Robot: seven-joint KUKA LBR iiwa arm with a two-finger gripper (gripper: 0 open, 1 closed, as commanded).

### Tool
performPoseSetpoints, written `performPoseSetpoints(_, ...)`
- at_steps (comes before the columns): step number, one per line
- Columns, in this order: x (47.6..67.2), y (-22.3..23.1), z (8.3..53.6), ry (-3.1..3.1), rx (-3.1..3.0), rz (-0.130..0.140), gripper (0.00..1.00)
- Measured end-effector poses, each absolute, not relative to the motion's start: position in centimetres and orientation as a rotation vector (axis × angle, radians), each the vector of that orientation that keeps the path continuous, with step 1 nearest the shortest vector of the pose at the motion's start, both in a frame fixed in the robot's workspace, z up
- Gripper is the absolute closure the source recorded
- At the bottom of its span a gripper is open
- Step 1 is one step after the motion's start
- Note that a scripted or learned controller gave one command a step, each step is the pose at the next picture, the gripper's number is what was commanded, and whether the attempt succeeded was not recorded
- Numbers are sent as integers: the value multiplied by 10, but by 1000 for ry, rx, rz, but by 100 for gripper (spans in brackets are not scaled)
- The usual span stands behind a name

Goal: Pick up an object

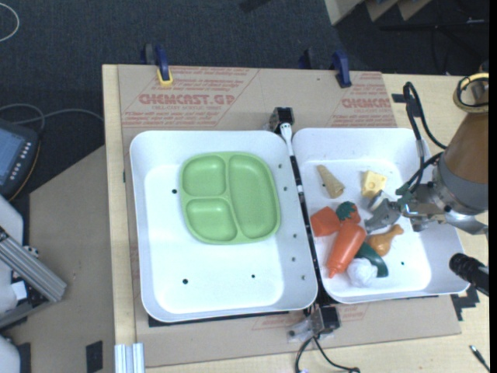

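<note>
Far to the tool's left, a green divided plate (231, 197) is lying alone in the left bin (155, 286), well apart from the toys; likely kept clear as a drop-off spot. In the right bin (411, 142), the toys are sitting bunched just left of the tool (378, 212): a tan cone (331, 180) and a yellow wedge (373, 183) beyond it, a red piece (324, 221), an orange carrot (345, 245) with a green top lying slantwise, a white-and-green piece (363, 271) below that, and a small orange drumstick (383, 242) directly under the tool. The tool is hanging low over the cluster's right side, nearest the drumstick and carrot; either looks the probable target. Cannot tell whether the tool is apart or together; nothing is visibly sitting between its tips. The bins are resting on the worktop (124, 208).
</note>
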State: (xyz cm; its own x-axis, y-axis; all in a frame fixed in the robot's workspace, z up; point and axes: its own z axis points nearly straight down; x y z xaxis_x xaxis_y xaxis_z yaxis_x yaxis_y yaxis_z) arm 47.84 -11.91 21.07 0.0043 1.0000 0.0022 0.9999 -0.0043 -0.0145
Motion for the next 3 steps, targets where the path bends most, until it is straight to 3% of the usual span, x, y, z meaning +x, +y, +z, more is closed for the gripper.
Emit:
performPoseSetpoints(1,481,-119,218,-2221,-2222,0,0)
performPoseSetpoints(2,488,-123,160,-2218,-2219,2,0)
performPoseSetpoints(3,490,-120,105,-2223,-2222,-12,0)
